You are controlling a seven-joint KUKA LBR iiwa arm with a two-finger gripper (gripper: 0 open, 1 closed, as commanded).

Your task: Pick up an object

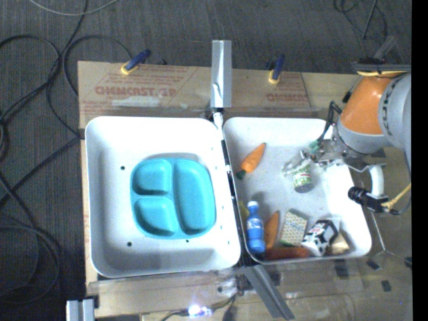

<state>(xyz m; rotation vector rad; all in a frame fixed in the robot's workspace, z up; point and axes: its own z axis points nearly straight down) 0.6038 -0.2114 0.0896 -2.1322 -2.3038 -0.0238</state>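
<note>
My gripper [313, 155] reaches in from the right over the upper middle of the right bin [348, 179]. Just below it sits a small clear jar [303, 178] with a greenish label; whether they touch is unclear. An orange carrot [253, 158] lies to the gripper's left. Along the bin's front lie a blue bottle [254, 227], a second carrot [272, 229], a tan checkered packet [293, 227], a black-and-white block [321, 236] and a red-brown piece [287, 252].
The left bin [100, 179] holds a blue divided plate [174, 196]. A metal post [220, 72] stands behind the seam between the bins. Cardboard [154, 89] and two clamps [135, 61] [275, 69] lie behind them. Cables run across the dark floor.
</note>
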